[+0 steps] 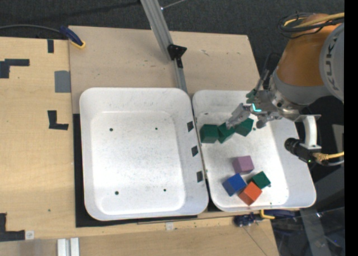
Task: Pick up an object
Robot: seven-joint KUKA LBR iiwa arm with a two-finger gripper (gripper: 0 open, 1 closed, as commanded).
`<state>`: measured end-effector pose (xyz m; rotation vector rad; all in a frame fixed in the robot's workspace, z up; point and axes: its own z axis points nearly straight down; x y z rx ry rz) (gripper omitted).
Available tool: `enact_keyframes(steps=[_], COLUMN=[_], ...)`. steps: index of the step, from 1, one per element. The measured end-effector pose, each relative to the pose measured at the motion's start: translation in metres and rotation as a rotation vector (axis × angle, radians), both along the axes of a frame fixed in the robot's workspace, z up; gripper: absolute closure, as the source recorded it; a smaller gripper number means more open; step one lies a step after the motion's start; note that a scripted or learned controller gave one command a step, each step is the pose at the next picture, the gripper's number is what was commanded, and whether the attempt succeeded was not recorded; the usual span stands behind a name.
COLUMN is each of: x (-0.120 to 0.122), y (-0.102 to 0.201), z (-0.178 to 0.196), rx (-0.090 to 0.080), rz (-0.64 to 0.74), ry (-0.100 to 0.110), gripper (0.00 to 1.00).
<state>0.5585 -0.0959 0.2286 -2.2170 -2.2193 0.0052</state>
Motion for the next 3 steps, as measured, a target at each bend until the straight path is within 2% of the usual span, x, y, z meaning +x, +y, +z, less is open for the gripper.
enact_keyframes(steps=[1,3], x=[0.001,0.004], y=[0.0,-0.009], z=[0.002,-0.123], rx=[-0.001,-0.001], rz=[0.001,-0.001], ry=[-0.004,0.003], gripper=[0.0,0.0])
